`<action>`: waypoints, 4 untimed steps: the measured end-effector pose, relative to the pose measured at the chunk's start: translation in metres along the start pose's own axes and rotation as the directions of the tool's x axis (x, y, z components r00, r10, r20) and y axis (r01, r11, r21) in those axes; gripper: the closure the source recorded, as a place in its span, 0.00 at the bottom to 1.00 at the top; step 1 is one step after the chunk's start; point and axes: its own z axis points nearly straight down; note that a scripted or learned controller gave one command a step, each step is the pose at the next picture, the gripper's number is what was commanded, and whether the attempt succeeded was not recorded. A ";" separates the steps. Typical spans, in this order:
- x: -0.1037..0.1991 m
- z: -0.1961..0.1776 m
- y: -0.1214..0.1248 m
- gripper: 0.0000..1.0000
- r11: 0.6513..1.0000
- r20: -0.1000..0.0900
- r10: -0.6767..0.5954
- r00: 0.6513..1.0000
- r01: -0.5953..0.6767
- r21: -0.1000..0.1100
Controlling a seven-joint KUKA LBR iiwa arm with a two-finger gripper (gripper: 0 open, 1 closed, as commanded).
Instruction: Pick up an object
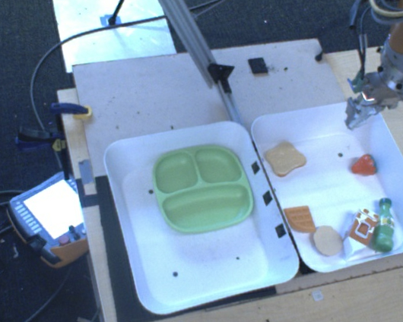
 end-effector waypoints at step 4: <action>0.208 -0.017 -0.035 1.00 1.000 -0.004 -0.006 1.000 0.006 0.007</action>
